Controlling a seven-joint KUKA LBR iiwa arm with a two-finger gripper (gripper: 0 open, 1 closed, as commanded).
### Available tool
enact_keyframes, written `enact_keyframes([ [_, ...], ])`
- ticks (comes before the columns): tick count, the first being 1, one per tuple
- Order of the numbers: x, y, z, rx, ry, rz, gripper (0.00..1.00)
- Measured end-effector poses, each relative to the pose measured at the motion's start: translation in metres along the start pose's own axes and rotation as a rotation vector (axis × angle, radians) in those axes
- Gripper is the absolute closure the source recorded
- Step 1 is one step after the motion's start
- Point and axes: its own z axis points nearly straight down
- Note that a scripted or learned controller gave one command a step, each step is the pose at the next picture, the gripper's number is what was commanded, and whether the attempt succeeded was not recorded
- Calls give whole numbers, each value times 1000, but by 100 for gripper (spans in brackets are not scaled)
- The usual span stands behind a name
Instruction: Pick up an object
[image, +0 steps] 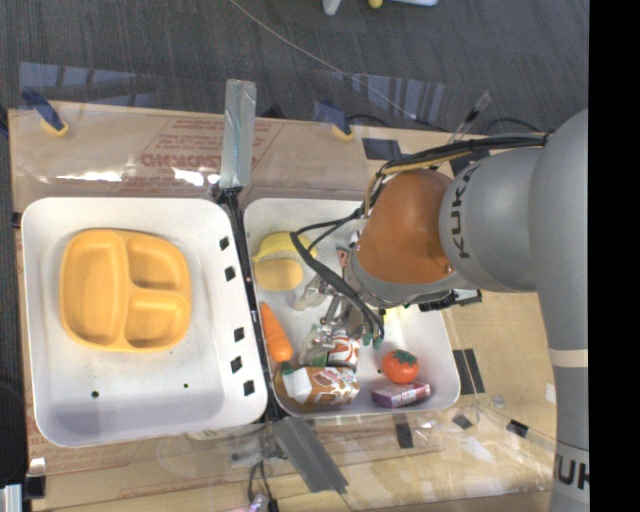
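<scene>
The right bin (440, 345) holds a yellow cup-like object (279, 262) at its upper left, an orange carrot (276, 334) along its left wall, a brown and white packet (320, 384) at the front, a red tomato (400, 366) and a small purple box (402, 395) at the front right. My gripper (334, 322) reaches down into the middle of this bin from under the orange wrist band (405, 228). It hangs just above a small red and white item (342, 350). The arm hides much of the bin's far right part.
In the left bin (40, 330) a yellow divided tray (125, 288) lies at the upper left. A black divider (240, 300) runs between the two bins. Cables (440, 150) loop over the arm at the back. Cardboard and tape surround both bins.
</scene>
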Motion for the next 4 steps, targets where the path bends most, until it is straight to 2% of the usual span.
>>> enact_keyframes([
  [1, -106, -31, -91, 1, -13, 101, 0],
  [2, -100, -83, 1, 1, 1, -39, 0],
  [3, -102, -83, -2, 0, -4, -40, 0],
  [4, -74, -85, -2, 0, -3, 11, 0],
])
